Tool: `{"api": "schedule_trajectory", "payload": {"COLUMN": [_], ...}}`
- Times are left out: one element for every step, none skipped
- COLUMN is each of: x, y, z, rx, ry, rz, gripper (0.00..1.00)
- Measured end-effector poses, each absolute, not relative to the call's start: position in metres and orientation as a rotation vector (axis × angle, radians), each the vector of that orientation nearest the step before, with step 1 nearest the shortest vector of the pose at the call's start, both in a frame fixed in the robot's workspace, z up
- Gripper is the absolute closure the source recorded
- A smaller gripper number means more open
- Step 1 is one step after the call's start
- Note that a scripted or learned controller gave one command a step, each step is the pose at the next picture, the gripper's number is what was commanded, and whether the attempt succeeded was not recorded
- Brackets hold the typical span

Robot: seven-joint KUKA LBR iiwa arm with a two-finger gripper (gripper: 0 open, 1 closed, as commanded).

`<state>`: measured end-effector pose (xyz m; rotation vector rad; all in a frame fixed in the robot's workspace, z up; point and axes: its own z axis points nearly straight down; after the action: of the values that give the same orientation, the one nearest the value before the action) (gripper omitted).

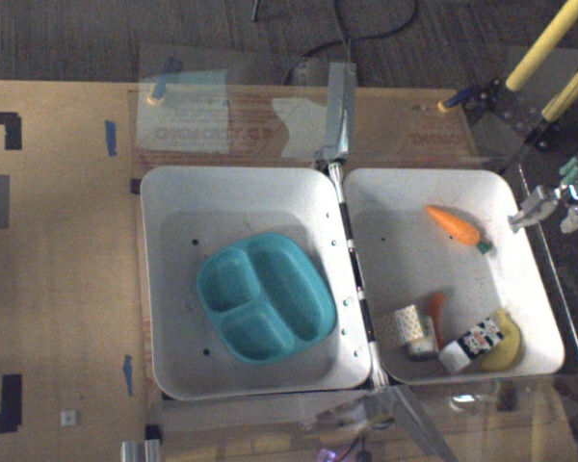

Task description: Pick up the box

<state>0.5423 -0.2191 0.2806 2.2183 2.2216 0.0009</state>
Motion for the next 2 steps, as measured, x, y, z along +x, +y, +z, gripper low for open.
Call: {"api": "schedule_trajectory", "payload": {"x": [0.525, 0.526], "y": [-0.141, -0.144], "z": [0.179, 0.189], "rx": [2.097, 2.101], "ry": [2.339, 2.330], "rz": [0.000, 0.004], "gripper": [0.00, 1.00]}}
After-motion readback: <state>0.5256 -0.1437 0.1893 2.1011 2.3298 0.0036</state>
